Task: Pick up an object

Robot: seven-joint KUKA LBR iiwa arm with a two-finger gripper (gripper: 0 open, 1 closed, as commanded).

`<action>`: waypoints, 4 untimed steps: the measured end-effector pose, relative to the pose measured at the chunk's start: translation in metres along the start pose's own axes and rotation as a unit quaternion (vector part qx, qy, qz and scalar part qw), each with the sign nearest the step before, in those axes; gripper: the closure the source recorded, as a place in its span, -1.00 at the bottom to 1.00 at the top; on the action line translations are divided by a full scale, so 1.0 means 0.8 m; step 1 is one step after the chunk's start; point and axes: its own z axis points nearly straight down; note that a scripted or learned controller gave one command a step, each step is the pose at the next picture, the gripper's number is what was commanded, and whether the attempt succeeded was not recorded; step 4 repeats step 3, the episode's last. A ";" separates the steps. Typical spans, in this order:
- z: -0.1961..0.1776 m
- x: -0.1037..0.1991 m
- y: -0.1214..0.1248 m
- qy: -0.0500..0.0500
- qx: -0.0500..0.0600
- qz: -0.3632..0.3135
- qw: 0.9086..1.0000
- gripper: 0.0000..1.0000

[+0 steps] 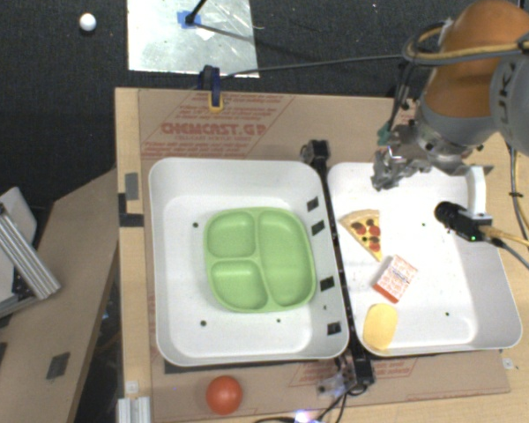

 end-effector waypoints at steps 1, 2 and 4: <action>0.017 0.061 -0.036 0.000 0.001 0.000 1.000 1.00; 0.034 0.118 -0.066 0.000 0.001 0.000 1.000 1.00; 0.019 0.182 -0.094 0.000 0.000 -0.001 1.000 1.00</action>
